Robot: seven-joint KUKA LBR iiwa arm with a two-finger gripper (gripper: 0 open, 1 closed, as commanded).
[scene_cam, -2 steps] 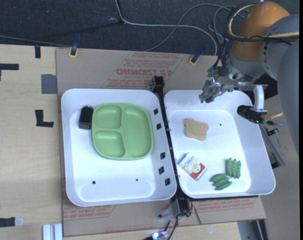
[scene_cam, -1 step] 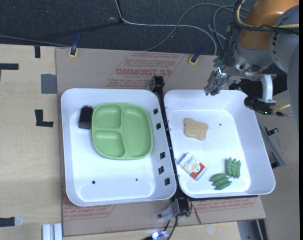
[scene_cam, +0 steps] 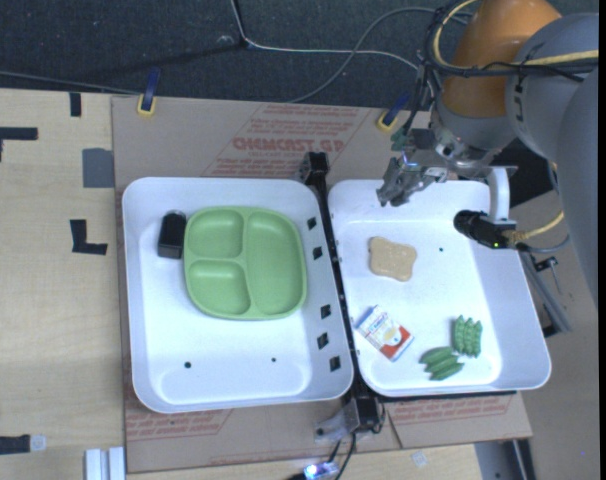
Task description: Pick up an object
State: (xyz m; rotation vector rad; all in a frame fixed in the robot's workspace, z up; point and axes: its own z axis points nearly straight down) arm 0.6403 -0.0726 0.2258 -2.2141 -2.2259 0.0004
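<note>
My gripper (scene_cam: pixel 396 190) hangs over the far left corner of the right bin (scene_cam: pixel 503 313), its dark fingers pointing down with nothing seen between them. A tan slice of toast (scene_cam: pixel 392 258) lies on the bin floor a little nearer the camera than the gripper. Closer to the front lie a small red, white and blue packet (scene_cam: pixel 384 332) and two green pea pods (scene_cam: pixel 455 348). The left bin (scene_cam: pixel 143 298) holds a green divided plate (scene_cam: pixel 246 263) and a small black block (scene_cam: pixel 171 235) at the plate's left.
The divider (scene_cam: pixel 326 268) between the bins carries black clips. Cables (scene_cam: pixel 283 43) run across the dark surface behind the bench. A black fitting (scene_cam: pixel 480 226) on the arm sits over the right bin's far right side.
</note>
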